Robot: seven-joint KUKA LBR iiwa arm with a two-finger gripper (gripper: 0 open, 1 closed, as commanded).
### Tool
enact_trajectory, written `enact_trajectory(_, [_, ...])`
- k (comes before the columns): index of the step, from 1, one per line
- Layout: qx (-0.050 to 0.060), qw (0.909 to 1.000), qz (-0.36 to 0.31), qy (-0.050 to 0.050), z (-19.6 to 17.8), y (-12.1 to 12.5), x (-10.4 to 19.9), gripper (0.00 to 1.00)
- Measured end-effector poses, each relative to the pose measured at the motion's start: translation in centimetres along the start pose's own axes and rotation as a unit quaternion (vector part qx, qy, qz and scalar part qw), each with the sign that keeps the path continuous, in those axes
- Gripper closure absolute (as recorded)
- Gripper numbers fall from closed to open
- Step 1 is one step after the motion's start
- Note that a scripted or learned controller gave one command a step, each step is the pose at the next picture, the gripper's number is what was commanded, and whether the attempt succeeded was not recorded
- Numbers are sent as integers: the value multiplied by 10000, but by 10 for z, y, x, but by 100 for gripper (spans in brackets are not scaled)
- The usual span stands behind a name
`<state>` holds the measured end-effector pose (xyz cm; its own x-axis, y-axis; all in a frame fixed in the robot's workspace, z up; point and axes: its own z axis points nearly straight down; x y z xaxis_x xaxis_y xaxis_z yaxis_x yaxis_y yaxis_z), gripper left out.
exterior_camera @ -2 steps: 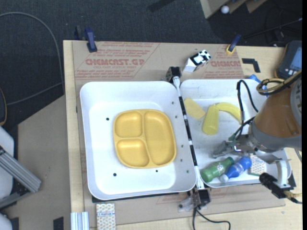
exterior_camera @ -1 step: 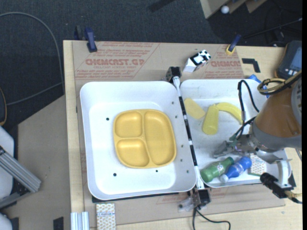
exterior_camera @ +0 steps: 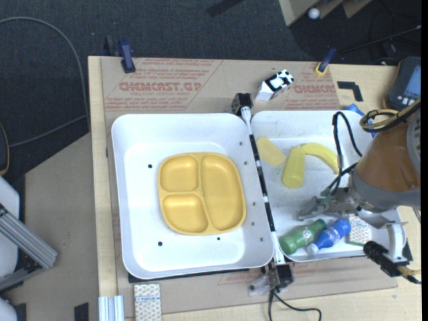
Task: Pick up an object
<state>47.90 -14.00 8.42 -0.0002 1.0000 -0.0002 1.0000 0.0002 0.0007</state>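
Observation:
In the right bin [exterior_camera: 294,122] lie a yellow banana [exterior_camera: 321,154], a yellow cylinder [exterior_camera: 294,166], a pale yellow block [exterior_camera: 270,151], a green bottle [exterior_camera: 302,237] and a blue bottle [exterior_camera: 332,235]. My gripper [exterior_camera: 319,208] hangs low over the bin's middle, just above the two bottles and below the banana. Its grey fingers [exterior_camera: 309,210] point left with nothing visibly between them. The orange-banded wrist [exterior_camera: 391,166] covers the bin's right side.
The left bin [exterior_camera: 134,179] holds a yellow divided plate [exterior_camera: 200,192]. A small patterned packet [exterior_camera: 360,231] lies at the right bin's lower right. Black cable [exterior_camera: 341,139] loops over the right bin. Clamps and a black-and-white block [exterior_camera: 277,82] sit on the cardboard behind.

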Motion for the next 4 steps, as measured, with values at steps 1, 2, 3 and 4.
enact_trajectory(1, [7, 10000, -4, 6, 0, 0, 7, 0])
enact_trajectory(2, [3, 10000, -2, 1, 0, 0, 3, 0])
enact_trajectory(3, [1, 10000, -1, 1, 0, 0, 2, 0])
enact_trajectory(4, [3, 10000, -2, 5, 0, 0, 5, 0])
